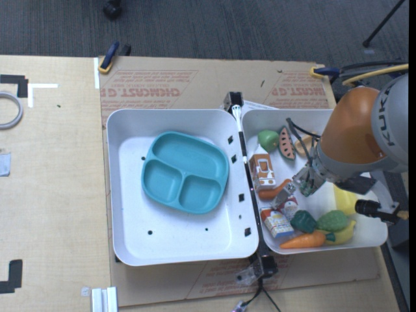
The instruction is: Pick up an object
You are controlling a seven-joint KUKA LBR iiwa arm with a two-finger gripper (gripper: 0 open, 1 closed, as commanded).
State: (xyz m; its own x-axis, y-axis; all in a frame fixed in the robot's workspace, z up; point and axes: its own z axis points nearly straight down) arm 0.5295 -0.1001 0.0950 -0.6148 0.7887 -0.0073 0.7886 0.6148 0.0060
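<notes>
Looked down on a cardboard bench (pixel 162 86) with two white bins. Found the gripper (pixel 300 187) low in the right bin (pixel 370 234), an orange box (pixel 262 168) near at 10 o'clock. Could not tell whether clenched or released. Seemed mid-reach; needed next to close on one toy, then lift.

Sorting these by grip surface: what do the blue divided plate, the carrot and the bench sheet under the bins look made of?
Blue divided plate: probably moulded plastic, smooth with a soft sheen and rounded compartment walls. Carrot: likely toy plastic, uniform orange, slightly glossy. Bench sheet: cardboard, matte brown with red printed lettering.
</notes>
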